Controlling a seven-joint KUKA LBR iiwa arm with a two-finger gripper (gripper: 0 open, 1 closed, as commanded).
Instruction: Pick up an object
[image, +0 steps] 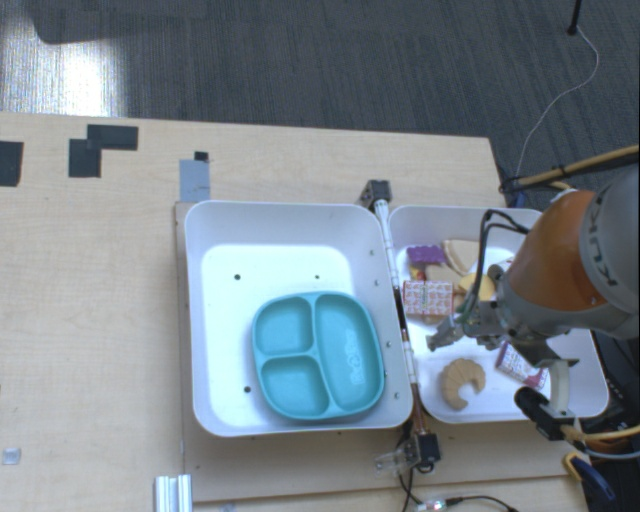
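Observation:
The right bin holds several small objects. A tan crescent-shaped piece lies near its front. A pink patterned box sits by the left wall, with a purple item behind it. A beige slice and a yellow piece lie further back. A white and red packet peeks out from under the arm. My gripper hangs low over the middle of this bin, just above the crescent piece and right of the patterned box. The arm's orange band hides the bin's right half.
The left bin holds a teal divided plate in its front half. A metal clamp sits where the two bins meet at the back. Cables lie at the front edge between the bins.

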